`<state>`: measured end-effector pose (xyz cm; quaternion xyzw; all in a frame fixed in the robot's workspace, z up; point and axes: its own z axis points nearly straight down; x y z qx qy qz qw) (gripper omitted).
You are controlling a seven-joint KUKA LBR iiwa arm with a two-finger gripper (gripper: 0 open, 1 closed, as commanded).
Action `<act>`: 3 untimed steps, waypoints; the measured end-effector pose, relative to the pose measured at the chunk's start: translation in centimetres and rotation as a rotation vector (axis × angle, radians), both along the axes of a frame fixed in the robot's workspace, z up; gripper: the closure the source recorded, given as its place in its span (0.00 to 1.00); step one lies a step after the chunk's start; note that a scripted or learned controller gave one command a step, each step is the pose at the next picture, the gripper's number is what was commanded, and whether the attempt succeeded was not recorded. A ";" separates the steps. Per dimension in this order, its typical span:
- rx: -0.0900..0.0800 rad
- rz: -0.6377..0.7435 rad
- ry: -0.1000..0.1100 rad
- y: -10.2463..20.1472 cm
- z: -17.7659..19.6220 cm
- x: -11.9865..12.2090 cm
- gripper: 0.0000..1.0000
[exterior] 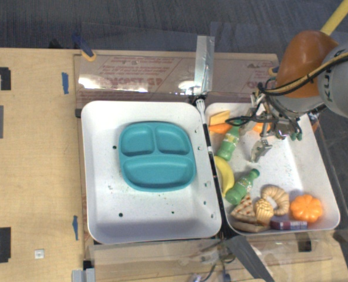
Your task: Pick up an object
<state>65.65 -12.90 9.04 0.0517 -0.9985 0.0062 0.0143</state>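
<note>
We see the gripper (259, 151) hanging low over the far part of the right bin (323, 175), its fingers close together with nothing visibly between them, though how far they are parted we cannot tell. Just left of it lies a green bottle (227, 145), beside a banana (223, 174). We judge the bottle light, stiff and rather slippery, best pinched across its narrow body near the middle.

Lab test bench, not a home. My arm (332, 81) trails loose cables over two white bins (97, 216) set on a plywood bench (27, 157) marked with black squares and blue tape. Toy food (279, 201) fills the right bin's near corner.
</note>
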 end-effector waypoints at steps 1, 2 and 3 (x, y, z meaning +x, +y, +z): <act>0.011 -0.007 -0.038 -0.8 -0.2 -5.4 0.00; 0.012 -0.148 -0.040 -2.2 -0.2 -14.7 0.00; 0.010 -0.176 -0.046 2.5 -0.1 -14.5 0.00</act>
